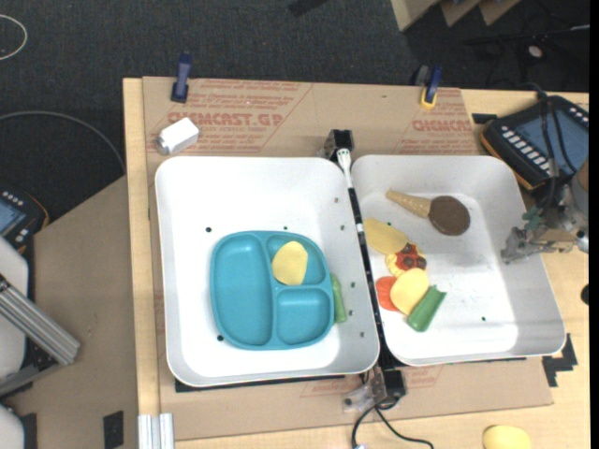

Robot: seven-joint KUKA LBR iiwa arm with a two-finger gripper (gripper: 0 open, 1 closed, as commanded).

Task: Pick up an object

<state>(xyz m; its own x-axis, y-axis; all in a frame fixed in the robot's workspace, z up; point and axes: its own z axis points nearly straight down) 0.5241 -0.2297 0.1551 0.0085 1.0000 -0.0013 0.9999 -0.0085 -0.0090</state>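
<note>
In the right bin [487,279] lie a toy ice-cream cone with a brown scoop [436,210], a pale yellow piece [383,236], small red bits [405,258], a yellow piece [409,290] on an orange slice [385,294], and a green stick [424,310]. The left bin [187,213] holds a teal divided plate [245,293] with a yellow piece [290,263] in its upper right compartment. A green strip [338,300] lies at the plate's right edge. My gripper [520,244] appears as a grey part low at the right bin's right rim, apart from every object.
A white block [178,136] sits on the board behind the left bin. Blue clamps [182,75] [430,84] stand at the board's back edge. A black device [535,140] with cables lies at the back right. A yellow object [506,437] rests at the front right.
</note>
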